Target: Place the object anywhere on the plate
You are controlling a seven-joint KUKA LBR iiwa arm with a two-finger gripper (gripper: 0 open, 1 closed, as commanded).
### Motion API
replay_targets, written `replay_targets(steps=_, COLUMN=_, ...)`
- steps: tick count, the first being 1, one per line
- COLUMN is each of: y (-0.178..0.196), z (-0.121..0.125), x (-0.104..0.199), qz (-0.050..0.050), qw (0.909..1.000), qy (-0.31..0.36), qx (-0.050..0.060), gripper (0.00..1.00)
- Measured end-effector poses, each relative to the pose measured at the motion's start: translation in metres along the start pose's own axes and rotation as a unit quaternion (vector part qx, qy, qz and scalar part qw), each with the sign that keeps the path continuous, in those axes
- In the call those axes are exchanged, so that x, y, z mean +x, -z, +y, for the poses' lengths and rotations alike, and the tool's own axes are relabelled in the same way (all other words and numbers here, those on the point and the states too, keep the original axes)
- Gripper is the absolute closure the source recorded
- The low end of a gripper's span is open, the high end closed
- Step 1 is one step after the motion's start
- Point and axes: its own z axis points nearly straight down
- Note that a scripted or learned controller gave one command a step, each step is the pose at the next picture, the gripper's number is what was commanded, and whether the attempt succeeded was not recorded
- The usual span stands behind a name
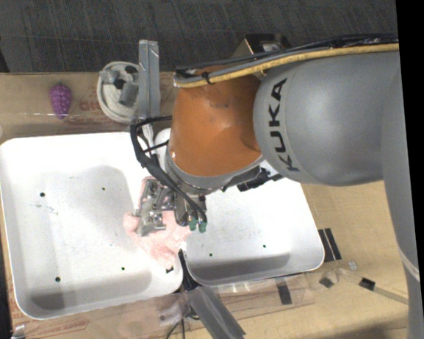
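You see the KUKA arm (296, 121) reaching in from the right, its orange band (212, 132) hanging over the seam between the two white bins. The jaws (156, 210) sit low over the right edge of the left bin (68, 214), pointing toward that bin's floor. You can't tell from this angle whether the jaws are spread or pressed together; the metal parts blur into the wrist hardware and cables.

Directly under and just beside the jaws lies a pale pink object (159, 240), soft-looking and crumpled, resting on the left bin's right rim area. You can't tell whether it touches the jaws or just lies below them. Its exact kind isn't clear.

To the right of the jaws, the right bin (263, 249) is partly covered by the arm.

Up and to the left of the jaws, well apart, a small purple object (60, 99) sits on the desk (28, 92) beyond the left bin. Nearer the jaws, above them, a white round item (116, 88) with grey parts stands on the desk.
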Motion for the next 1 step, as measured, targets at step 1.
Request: replay_targets(steps=1, y=0.0, z=0.0, x=0.0, qz=0.0, qw=1.0, qy=0.0, qx=0.0, gripper=0.0)
